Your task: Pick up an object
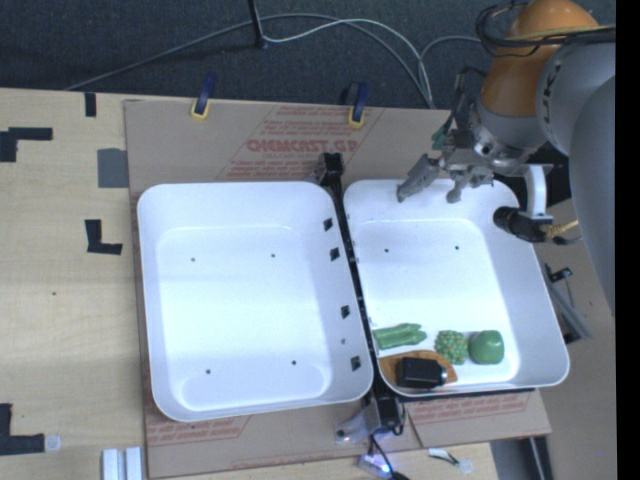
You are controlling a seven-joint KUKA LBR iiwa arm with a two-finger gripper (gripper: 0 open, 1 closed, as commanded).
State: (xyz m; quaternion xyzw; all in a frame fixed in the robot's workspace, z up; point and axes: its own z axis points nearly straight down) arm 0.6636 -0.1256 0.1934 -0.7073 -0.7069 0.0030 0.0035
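Note:
My gripper hangs over the far rim of the right bin, its two grey fingers spread apart with nothing between them. Along that bin's near edge lie a green bean-like pod, a bumpy green broccoli piece, a smooth green rounded object, and a black object resting on an orange piece. All of these sit well below the gripper, apart from it.
The left bin lies beside the right one, joined by black clips along the shared wall. Both bins rest on a cardboard sheet held by blue-yellow clamps. Cables run behind the bench.

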